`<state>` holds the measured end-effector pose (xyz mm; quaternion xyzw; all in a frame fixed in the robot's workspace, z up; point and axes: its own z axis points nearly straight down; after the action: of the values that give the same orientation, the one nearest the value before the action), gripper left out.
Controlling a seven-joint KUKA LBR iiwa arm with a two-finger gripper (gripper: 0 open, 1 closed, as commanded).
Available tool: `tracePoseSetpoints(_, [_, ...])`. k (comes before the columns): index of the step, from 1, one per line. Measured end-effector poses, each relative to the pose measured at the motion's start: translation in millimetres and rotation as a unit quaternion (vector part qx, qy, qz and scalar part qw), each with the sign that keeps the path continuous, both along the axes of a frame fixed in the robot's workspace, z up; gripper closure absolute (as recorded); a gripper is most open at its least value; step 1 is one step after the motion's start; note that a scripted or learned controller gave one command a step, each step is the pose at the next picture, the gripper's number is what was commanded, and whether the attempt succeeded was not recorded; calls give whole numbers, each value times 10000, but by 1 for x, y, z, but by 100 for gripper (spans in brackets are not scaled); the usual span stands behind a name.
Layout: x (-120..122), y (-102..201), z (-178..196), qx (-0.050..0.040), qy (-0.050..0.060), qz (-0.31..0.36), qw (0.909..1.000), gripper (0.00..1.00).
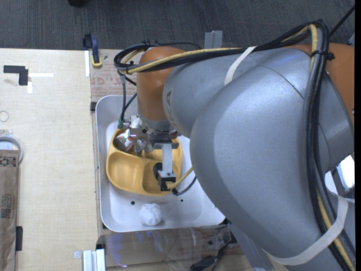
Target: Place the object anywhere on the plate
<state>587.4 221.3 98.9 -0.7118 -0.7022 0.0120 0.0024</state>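
Item: yellow plate point(125, 173), lying in the white bin point(107, 208) on the table point(45, 151); gripper point(148, 143) low over the plate's upper rim, jaws state cannot be told, hidden under the wrist; something small and glinting sits at the plate's far edge beside the gripper, identity unclear; white crumpled object point(150, 214) rests on the bin floor, just off the plate; placement judged unconfirmed, release and retreat remaining.

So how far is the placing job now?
The gripper is over the yellow plate in the white bin, so the approach looks done. Whether it holds anything is hidden. A white crumpled object lies off the plate, so placing seems left.
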Motion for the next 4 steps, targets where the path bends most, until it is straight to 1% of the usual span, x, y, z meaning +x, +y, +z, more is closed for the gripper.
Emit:
tracePoseSetpoints(1, [-46, 4, -3, 70, -186, 1292, 9914, 100])
tracePoseSetpoints(2, [-57, -4, 5, 68, -379, 2624, 9642, 100])
tracePoseSetpoints(3, [33, -8, 48, 92, -75, 4014, 9158, 100])
tracePoseSetpoints(4, [16, -7, 20, 39, -261, 4702, 8822, 100])
